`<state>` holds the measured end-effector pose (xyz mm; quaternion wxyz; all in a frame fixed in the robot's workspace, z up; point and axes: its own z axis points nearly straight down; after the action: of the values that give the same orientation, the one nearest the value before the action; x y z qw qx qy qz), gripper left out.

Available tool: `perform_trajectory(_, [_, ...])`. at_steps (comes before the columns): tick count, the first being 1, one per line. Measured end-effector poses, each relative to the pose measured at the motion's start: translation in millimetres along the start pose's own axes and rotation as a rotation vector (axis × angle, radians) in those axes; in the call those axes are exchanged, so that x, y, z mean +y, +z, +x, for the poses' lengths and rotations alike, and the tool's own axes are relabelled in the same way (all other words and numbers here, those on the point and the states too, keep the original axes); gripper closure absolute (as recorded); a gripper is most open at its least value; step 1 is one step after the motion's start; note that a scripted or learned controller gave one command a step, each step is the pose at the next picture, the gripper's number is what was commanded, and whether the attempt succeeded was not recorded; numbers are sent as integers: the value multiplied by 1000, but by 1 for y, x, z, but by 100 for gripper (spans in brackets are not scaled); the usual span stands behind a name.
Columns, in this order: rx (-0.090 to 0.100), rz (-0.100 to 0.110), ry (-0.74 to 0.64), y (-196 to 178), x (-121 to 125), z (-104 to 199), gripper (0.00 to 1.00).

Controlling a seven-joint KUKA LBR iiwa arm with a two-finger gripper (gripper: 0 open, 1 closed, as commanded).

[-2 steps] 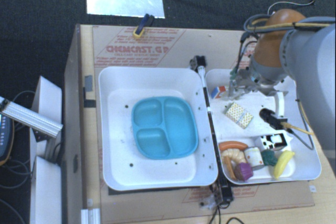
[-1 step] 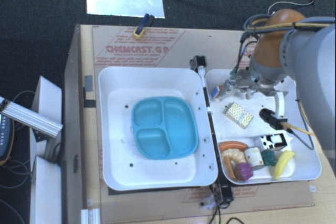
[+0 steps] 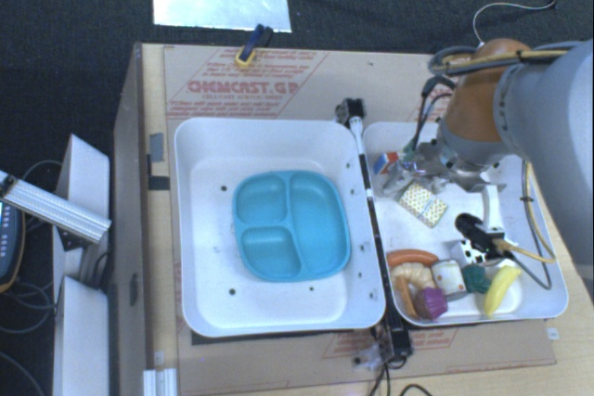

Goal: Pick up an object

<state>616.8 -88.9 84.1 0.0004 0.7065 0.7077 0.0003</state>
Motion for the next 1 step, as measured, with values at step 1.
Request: perform_trajectory(1, [-1,18,-3,0,49,3,0])
